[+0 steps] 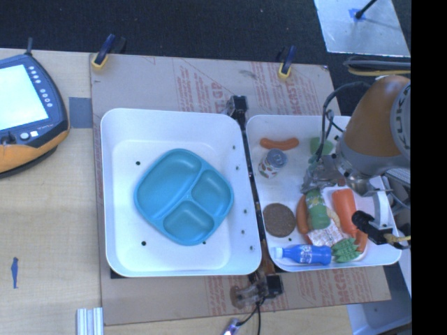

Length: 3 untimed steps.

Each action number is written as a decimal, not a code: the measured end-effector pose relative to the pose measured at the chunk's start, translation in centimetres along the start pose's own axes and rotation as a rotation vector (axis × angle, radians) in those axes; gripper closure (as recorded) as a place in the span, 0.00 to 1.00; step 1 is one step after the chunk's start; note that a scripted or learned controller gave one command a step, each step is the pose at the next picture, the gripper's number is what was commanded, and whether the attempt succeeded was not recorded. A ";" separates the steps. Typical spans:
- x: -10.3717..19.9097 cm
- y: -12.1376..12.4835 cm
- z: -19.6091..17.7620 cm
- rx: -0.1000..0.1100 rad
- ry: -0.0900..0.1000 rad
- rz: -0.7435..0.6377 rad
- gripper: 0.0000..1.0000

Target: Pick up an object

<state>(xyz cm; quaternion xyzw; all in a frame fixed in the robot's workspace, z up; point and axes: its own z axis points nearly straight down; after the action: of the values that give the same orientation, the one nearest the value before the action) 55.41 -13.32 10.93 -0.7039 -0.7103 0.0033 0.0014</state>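
Observation:
The right bin holds a jumble of toy food. An orange sausage lies near its far edge, with a small grey can just below it. A brown round disc sits toward the front left, and a blue bottle lies along the front wall. An orange carrot, a green vegetable and a green leafy piece crowd the right side. My gripper hangs low over the middle of this bin, just above the green vegetable. The wrist hides what lies under it.
The left bin carries a blue divided plate. A tablet-like pendant rests on the bench at the far left. Clamps pin the board at the back edge.

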 end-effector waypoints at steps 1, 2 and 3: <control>0.0 0.0 0.0 0.000 0.000 0.000 0.00; 1.7 6.4 1.7 -0.002 0.001 0.003 0.00; 4.0 4.4 1.7 -0.001 0.002 0.003 0.00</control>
<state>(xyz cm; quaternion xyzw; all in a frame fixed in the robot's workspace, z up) 59.73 -9.31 9.15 -0.7049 -0.7093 0.0023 0.0016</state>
